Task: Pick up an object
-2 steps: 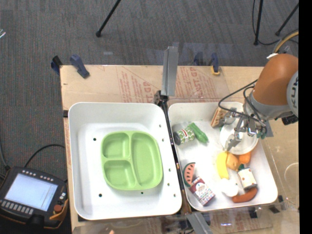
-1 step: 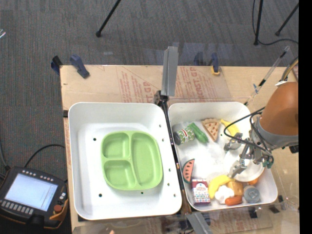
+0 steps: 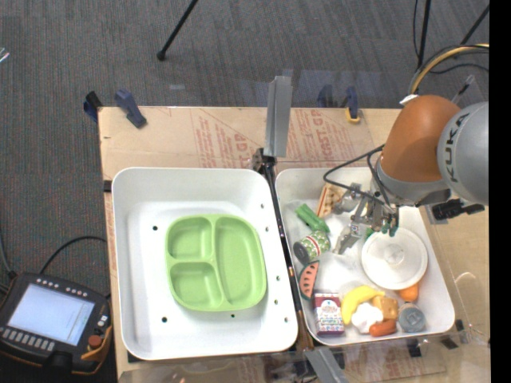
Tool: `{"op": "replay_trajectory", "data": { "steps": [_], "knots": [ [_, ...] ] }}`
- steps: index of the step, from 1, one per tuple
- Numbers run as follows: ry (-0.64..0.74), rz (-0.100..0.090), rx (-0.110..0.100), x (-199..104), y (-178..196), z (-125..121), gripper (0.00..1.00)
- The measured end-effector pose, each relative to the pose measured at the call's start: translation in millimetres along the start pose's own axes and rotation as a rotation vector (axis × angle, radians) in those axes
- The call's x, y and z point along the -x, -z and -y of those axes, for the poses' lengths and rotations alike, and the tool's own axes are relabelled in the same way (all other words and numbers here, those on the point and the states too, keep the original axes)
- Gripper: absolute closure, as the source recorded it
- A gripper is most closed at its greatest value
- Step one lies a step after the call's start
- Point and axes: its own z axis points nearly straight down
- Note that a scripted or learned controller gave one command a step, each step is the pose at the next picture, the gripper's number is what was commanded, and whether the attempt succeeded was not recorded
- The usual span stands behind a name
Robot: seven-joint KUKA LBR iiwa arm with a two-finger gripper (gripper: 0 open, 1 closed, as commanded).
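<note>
Here the claw (image 3: 357,231) hangs just left of the white plate (image 3: 394,258), fingers apart and clamped on nothing. The green can (image 3: 313,246), further left of the plate, lies nearest. Judged best: descend straight, straddle one item, clear of the plate's rim.

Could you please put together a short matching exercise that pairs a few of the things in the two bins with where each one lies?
Things:
1. green divided plate
2. white round lid
3. watermelon slice
4. gripper

Places:
A. against the right bin's left wall
B. in the middle of the left bin
C. above the right bin, just left of the white round lid
D. toward the right side of the right bin, beside a banana

Pairs: 1-B, 2-D, 3-A, 4-C
</note>
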Motion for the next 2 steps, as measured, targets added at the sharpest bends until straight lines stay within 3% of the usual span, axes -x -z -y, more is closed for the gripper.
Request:
{"op": "replay_trajectory", "data": {
  "steps": [1, 2],
  "knots": [
    [-0.083, -0.002, -0.002, -14, 0, -34, 0.00],
    [-0.077, -0.005, -0.003, -115, -1, -21, 0.00]
  ]
}}
